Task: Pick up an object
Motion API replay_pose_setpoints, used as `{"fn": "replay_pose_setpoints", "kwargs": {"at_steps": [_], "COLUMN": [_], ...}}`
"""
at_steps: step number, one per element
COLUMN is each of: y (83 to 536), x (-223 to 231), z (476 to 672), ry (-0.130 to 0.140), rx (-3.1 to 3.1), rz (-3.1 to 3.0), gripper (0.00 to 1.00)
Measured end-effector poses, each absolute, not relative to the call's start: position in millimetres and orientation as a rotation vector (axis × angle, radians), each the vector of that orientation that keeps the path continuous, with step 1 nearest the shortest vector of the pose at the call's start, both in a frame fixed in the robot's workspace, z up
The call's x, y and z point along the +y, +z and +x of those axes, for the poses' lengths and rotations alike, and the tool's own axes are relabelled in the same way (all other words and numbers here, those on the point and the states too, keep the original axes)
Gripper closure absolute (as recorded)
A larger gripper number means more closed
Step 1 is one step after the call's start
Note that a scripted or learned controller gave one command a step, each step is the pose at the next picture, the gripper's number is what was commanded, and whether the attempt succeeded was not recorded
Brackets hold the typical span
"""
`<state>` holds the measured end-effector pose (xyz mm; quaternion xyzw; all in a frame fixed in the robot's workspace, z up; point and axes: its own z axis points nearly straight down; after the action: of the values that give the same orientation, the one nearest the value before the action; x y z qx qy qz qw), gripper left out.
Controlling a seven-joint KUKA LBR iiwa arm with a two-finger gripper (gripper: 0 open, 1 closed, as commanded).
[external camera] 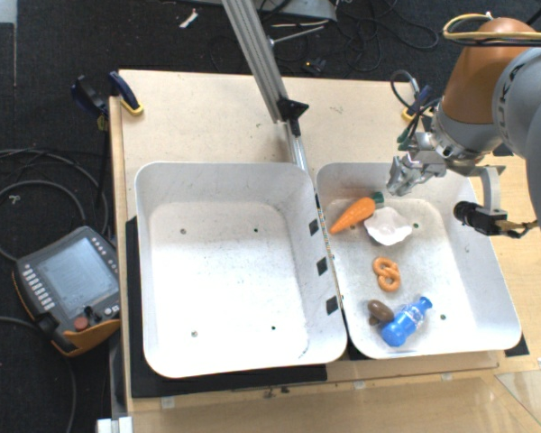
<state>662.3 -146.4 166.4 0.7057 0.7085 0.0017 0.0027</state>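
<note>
Two shallow white bins are seen side by side on the surface [207, 115]. The left bin [221, 264] shows only its speckled floor. In the right bin [487, 282], five things are gathered: an orange carrot [353, 214] near the dividing edge, a white shell-like piece [388, 227] just beside the carrot's green end, an orange pretzel [387, 273] below that, and a brown lump [380, 311] touching a blue bottle [406, 321] toward the near edge. The hand [404, 180] is held over the far part of the right bin, just above the carrot's tip and the white piece. Nothing is seen gripped by it, and how far it is open cannot be told. A teach pendant [68, 287] lies on the floor at the left.
</note>
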Motion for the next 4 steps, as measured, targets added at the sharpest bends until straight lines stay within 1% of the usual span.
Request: {"fn": "replay_pose_setpoints", "kwargs": {"at_steps": [1, 2, 4], "y": [222.9, 236.9, 253.2], "x": [-143.7, -143.5, -40.6], "z": [654.4, 655.4, 666.8], "ry": [0.006, 0.003, 0.004], "rx": [2.221, 2.222, 2.23], "rz": [2.213, 2.216, 2.212], "gripper": [1.0, 1.0, 1.0]}}
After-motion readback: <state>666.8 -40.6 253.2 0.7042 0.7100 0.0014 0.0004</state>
